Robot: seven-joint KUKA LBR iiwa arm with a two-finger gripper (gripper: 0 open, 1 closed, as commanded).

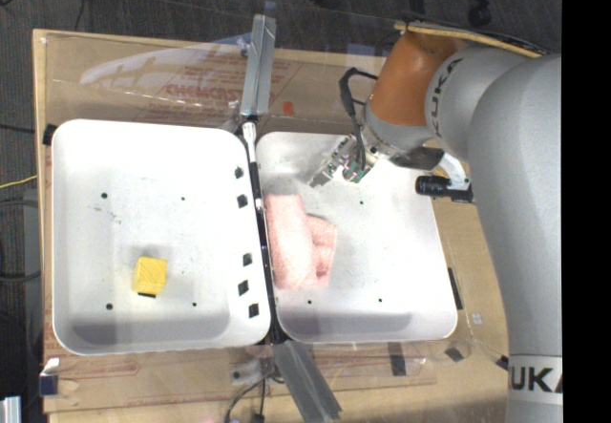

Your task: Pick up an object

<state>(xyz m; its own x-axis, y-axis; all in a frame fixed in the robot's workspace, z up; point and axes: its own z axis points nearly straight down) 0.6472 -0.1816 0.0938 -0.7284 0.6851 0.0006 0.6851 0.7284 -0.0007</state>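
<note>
Reaching in from the right, the grey KUKA arm with its orange band (412, 77) bends down over the right-hand shallow white plastic bin (410, 259), wrist tipped toward the bin's upper middle. The two-finger gripper (334, 169) hangs above bare bin floor near the back wall; it is small and blurred from this angle, so I cannot tell how the jaws stand. Nothing is visible between them.

Candidate objects: a soft pink folded cloth or sponge-like pad (298, 242) lies against the left wall of the right bin, beside the divider, below and left of the gripper and apart from it. A small yellow block (151, 275) sits in the left-hand white bin (95, 154), lower left, well apart from the arm.

Judgement: the pick is not yet made. The pink pad is the nearer target, and its position hard against the bin wall likely leaves little room for a finger on that side; an approach from above, with the fingers closing along the wall, looks safer. The yellow block stands free but needs a long reach across the divider.
</note>
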